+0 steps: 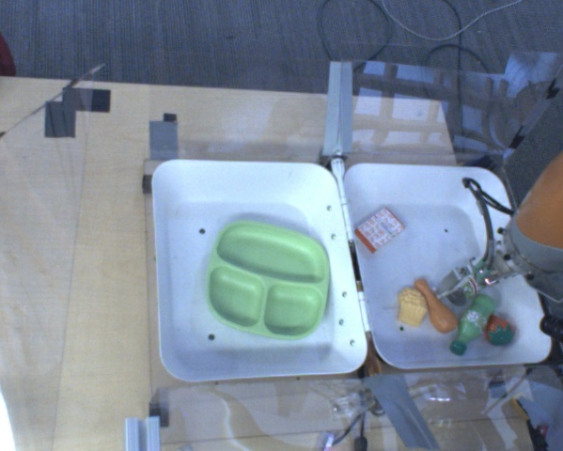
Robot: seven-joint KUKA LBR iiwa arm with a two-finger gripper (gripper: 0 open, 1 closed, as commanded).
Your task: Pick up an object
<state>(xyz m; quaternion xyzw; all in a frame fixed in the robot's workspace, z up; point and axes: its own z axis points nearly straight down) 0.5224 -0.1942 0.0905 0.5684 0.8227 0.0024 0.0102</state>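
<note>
Sits in the right bin (422,195), low and near its front edge: a small green bottle (473,321), probably light, stiff, slick plastic. Best pinched across the body. Long axis slants, cap toward the front-left. Gripper (461,283) just above it; cannot tell how the claw stands

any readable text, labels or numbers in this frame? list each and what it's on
No text can be read in the camera view.
The small red and white card in the right bin has a printed grid-like pattern, too small and blurred to read.
The green bottle beside the gripper has no legible label.
The green divided tray in the left bin carries no markings.
</note>
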